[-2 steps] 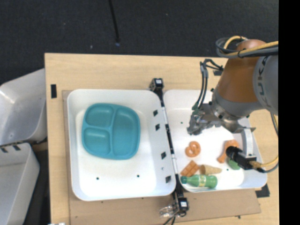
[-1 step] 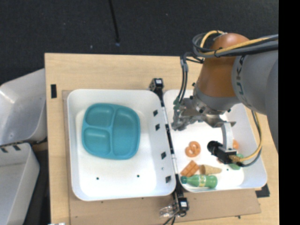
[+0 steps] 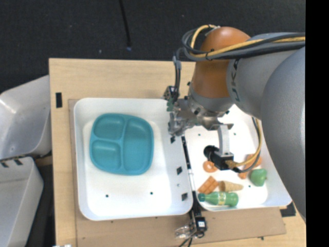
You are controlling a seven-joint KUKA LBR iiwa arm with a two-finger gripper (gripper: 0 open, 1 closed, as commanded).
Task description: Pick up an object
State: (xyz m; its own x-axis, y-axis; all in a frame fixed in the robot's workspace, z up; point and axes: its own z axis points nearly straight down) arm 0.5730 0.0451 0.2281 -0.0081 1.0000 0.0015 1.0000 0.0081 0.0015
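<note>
My gripper [image 3: 175, 121] hangs over the far end of the divider between the two bins, well away from the objects. The right bin [image 3: 272, 195] holds several small toy items clustered at its near end: a green bottle [image 3: 219, 199] lying on its side, an orange carrot piece [image 3: 207, 183], a tan cone [image 3: 230, 187], a green pepper-like piece [image 3: 258, 177] and an orange ring [image 3: 209, 166]. Nothing shows between the gripper's tips. The arm's orange wrist and grey body hide much of the right bin's far half.
A teal divided plate [image 3: 122, 143] lies in the left bin [image 3: 128, 202], toward its far left. The wooden bench [image 3: 113, 76] frames both bins. Cables loop above the wrist and along the right bin's right side.
</note>
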